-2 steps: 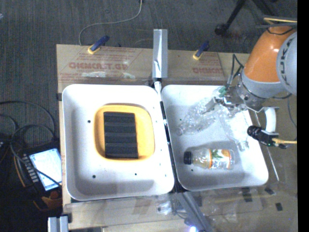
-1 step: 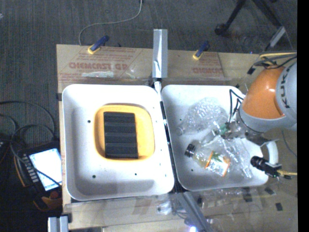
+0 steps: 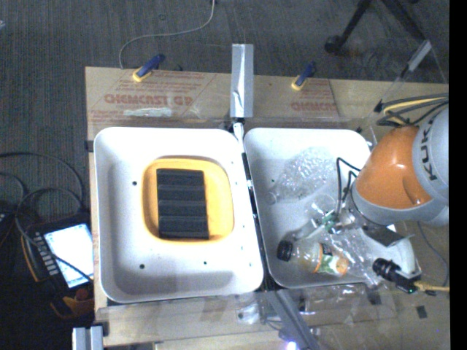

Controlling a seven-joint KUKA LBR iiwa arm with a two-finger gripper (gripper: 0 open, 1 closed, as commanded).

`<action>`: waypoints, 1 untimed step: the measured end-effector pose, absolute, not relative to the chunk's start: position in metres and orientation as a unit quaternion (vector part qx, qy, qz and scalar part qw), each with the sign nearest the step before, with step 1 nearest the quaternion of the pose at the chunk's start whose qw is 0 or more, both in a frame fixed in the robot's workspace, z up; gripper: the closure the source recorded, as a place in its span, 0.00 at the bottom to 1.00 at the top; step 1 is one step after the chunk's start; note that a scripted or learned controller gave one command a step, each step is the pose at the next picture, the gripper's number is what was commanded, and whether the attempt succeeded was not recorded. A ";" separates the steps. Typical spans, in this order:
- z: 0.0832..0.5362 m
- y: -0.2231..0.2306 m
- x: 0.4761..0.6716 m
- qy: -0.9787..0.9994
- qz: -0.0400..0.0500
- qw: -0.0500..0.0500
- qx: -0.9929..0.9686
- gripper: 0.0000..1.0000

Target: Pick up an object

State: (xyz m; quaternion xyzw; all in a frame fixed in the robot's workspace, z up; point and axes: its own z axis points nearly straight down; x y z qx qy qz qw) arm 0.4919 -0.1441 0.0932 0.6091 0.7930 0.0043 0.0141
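Yellow tray (image 3: 222, 195) fills left bin (image 3: 117, 217); bottle (image 3: 314, 255) lies in right bin (image 3: 270, 166).

Bench (image 3: 109, 115) (brown top) bears two white bins (image 3: 109, 217) side by side.

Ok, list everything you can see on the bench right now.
bins: 2, white, side by side, left, right
tray: 1, yellow with black ribbed insert, in the left bin
bottle: 1, clear with dark cap, lying at the right bin's front
plastic wrap: 1 crumpled clear piece, right bin's rear
clamps: 2, blue and yellow, bench's rear edge
arm: 1, grey with orange band, over the right bin's right side
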 end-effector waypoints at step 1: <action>0.092 -0.194 0.550 0.808 0.004 0.009 0.589 0.00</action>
